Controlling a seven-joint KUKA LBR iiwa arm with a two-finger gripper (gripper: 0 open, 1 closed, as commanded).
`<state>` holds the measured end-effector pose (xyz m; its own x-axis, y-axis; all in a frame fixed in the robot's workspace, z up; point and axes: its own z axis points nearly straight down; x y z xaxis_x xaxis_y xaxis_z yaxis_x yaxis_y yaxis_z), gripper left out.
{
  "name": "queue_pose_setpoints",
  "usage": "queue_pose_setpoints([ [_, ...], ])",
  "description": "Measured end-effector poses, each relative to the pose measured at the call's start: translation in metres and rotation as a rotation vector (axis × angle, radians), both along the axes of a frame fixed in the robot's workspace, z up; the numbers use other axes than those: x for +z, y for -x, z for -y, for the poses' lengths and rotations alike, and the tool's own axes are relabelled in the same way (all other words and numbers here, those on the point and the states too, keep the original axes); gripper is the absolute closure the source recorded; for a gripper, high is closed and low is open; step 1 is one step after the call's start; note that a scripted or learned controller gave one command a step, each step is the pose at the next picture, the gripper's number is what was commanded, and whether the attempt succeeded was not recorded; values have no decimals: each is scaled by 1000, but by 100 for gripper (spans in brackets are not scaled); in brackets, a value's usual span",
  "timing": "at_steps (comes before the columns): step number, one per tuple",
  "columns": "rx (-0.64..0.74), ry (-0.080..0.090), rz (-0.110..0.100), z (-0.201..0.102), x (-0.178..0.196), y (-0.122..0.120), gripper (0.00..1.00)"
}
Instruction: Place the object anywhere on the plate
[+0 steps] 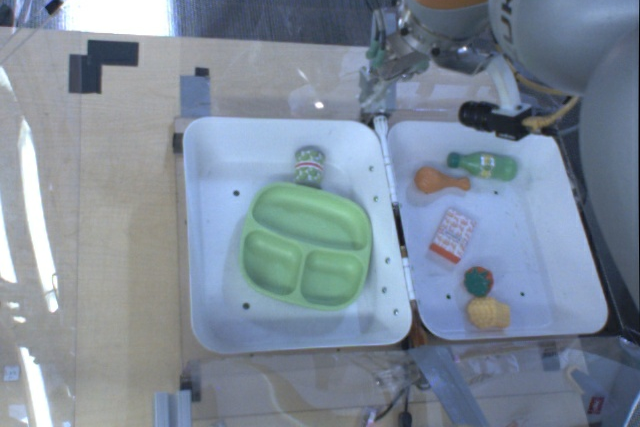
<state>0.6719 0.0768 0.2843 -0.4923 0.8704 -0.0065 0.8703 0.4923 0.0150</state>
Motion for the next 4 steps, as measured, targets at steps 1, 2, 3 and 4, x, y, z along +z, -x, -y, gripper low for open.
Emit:
queue_pose_setpoints([
  [1, 0, 0, 0, 0, 0, 0, 0],
  [2, 4, -1, 8, -1, 12, -2, 100],
  [3, 4, -1, 8, -1, 12, -2, 0],
  [4, 7, -1, 16, -2, 24, -4, 100],
])
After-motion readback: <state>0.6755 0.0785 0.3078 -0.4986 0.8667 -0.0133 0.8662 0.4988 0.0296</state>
